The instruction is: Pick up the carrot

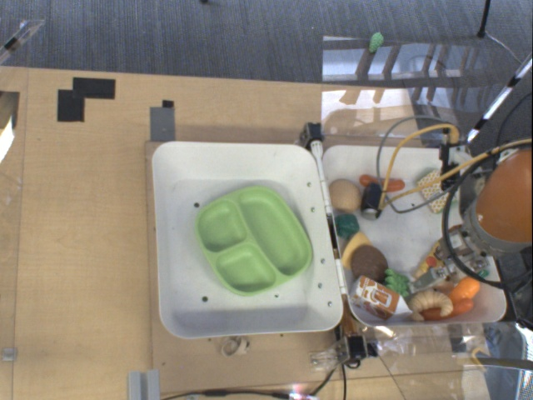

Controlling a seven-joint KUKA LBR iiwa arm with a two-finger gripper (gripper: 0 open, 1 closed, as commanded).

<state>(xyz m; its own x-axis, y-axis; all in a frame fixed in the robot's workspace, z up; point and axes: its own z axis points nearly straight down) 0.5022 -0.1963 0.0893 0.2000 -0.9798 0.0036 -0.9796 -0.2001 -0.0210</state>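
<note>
From here no writing reads clearly; the small brown carton [376,297] at the right bin's [498,311] front edge bears a label too blurred to read.

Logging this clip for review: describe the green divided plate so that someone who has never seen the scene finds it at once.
Start with the left white bin, the larger-looking of the two on the wooden bench. The green divided plate lies near its middle, tilted. It is pale lime with three compartments, alone in that bin, while the toy food crowds the right bin.
</note>
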